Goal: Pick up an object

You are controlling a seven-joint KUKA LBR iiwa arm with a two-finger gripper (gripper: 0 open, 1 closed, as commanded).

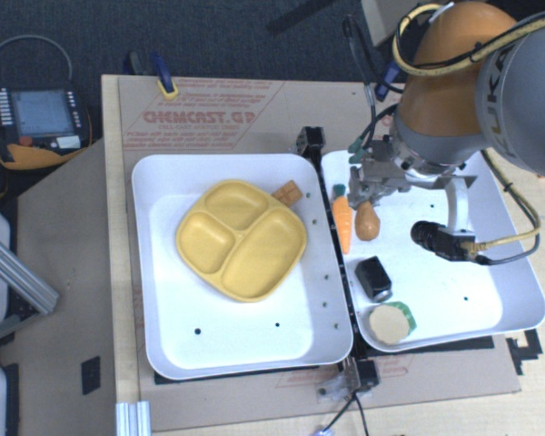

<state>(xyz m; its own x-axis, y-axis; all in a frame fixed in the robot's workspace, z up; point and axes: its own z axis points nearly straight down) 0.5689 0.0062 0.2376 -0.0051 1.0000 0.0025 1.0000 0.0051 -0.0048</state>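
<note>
My gripper (361, 192) hangs low over the left end of the right bin (490, 280), under the arm's orange wrist band. Just below it lie an orange carrot (341, 225), set along the bin's left wall, and a small brown egg-shaped piece (368, 222) beside it. The gripper's body hides the tops of both. Nearer the front of the same bin lie a black block (374, 277) and a round cream disc with a green rim (390, 323).
In the left bin (163, 316) lies a yellow divided plate (242, 239) with a small brown block (287, 193) at its upper right corner. A black cable fitting (443, 241) hangs from the arm over the right bin. A ridge (331, 243) parts the two bins.
</note>
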